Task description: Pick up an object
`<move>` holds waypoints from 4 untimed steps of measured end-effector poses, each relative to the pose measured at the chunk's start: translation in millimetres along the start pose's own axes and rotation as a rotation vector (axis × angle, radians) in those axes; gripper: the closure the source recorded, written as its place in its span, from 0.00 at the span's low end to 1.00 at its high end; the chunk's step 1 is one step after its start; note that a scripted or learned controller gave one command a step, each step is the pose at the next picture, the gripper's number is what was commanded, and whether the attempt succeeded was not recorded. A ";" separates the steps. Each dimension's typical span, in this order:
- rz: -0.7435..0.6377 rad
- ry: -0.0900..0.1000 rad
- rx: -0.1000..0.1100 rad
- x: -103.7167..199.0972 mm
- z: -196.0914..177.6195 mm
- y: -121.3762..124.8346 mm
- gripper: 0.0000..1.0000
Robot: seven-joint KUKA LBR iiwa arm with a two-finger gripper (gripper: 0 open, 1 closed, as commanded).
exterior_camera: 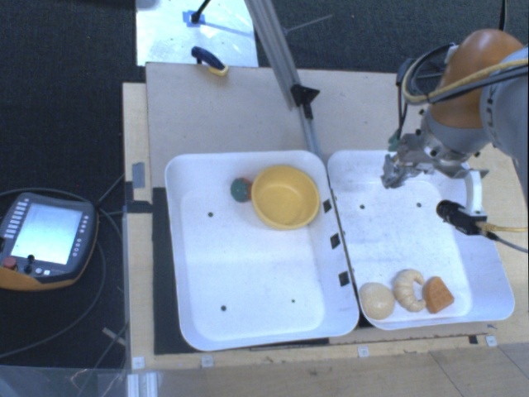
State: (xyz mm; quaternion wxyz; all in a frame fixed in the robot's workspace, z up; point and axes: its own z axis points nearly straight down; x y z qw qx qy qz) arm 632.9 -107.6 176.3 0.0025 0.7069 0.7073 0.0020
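one fixed camera sits high above the worktop (215,114), looking down at a slant from some distance. it takes in both white bins (248,304) side by side; the arm (479,81) enters from its right.

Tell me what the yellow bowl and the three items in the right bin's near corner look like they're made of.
Yellow bowl: probably plastic, matte, uniform colour with a soft sheen. Pale round item, croissant-shaped piece and orange wedge: likely moulded plastic or foam toy food, with smooth, even surfaces; too small to be certain. Right bin: smooth white plastic, by its look.
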 end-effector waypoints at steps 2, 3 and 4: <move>-0.003 0.002 0.006 51.7 -51.1 -23.6 1.00; -0.005 0.002 0.005 108.2 -59.2 -32.6 1.00; -0.005 0.002 0.005 160.1 -68.1 -46.9 1.00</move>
